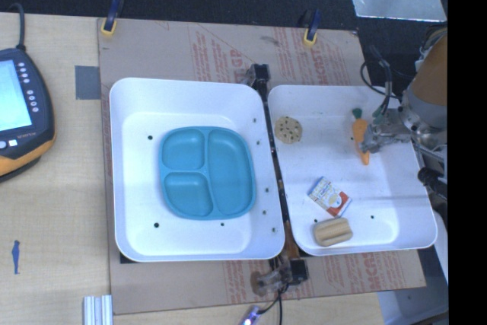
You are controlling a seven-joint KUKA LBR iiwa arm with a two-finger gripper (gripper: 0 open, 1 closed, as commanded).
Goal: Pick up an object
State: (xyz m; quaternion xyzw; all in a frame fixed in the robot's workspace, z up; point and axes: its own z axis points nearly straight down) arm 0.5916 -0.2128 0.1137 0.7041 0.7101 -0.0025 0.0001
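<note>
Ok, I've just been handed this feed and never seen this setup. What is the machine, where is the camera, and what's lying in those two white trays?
One camera, fixed above the bench, looks down at a slant. The machine is a grey robot arm with an orange band, reaching in from the picture's right. Its gripper is over the right bin, right beside a small orange carrot toy. I cannot tell whether it has hold of the carrot.

The left bin holds a blue divided plate. The right bin also holds a round cookie, a small white and red packet and a tan bread-like block.

On the bench's left lies a handheld control pad.
</note>
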